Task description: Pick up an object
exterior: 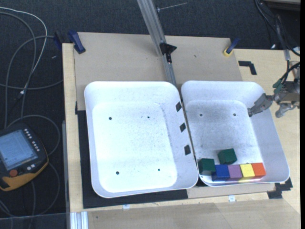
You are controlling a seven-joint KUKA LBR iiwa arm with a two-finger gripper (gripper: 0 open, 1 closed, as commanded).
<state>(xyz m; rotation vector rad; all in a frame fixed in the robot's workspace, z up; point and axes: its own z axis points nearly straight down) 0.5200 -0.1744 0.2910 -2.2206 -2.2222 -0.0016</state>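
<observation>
Several small blocks lie along the near edge of the right bin (267,128): a green block (227,155), a darker green block (206,165), then a row of blue (222,171), purple (235,171), yellow (247,170) and orange (258,169) blocks. My gripper (269,108) hangs over the right bin's far right rim, well away from the blocks. It is open, one finger (257,105) pointing into the bin, and nothing sits between the fingers.
The left bin (95,128) sits beside the right one, joined by black clips (182,127). A metal rail (152,20) runs down from the top to between the bins. A teach pendant (19,151) and cables lie at far left.
</observation>
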